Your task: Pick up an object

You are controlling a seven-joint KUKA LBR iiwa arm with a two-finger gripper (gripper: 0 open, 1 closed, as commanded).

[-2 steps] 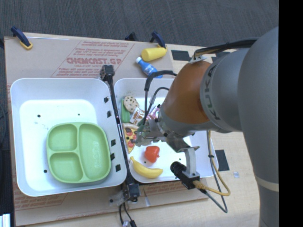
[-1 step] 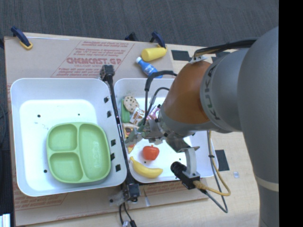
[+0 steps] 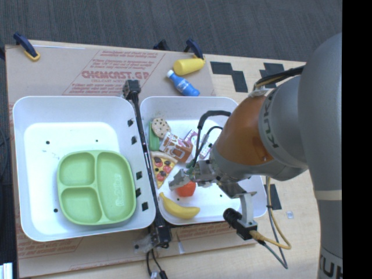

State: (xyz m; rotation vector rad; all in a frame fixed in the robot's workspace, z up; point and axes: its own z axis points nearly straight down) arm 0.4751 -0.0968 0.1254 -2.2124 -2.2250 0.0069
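A dark ribbed floor surrounds the cardboard-covered tabletop (image 3: 70,77), which carries two shallow white bins side by side. The pincer (image 3: 189,178) hangs low in the right bin (image 3: 256,208), over a small red rounded piece (image 3: 186,189) that lies just under its tip; whether it is apart, together or clamped on anything I cannot tell, since the orange band and grey wrist cover much of it. Just below and to the left of it lies a smooth, curved yellow banana (image 3: 179,208), probably slick plastic that would roll out of a shallow grip. To do this step well, I judge the pincer should centre on one piece, descend straight and close across its narrow width, clear of neighbours. Beside it to the left sits a flat pizza slice (image 3: 162,167), thin and hard to grasp, and above that a crinkled printed packet (image 3: 176,146) and a speckled cookie (image 3: 160,125). Well apart to the left, the other bin (image 3: 35,121) holds a pale green three-compartment tray (image 3: 96,186), matte and moulded. Farthest up, outside the bins, lie a yellow bottle (image 3: 188,66) and a blue one (image 3: 183,84).
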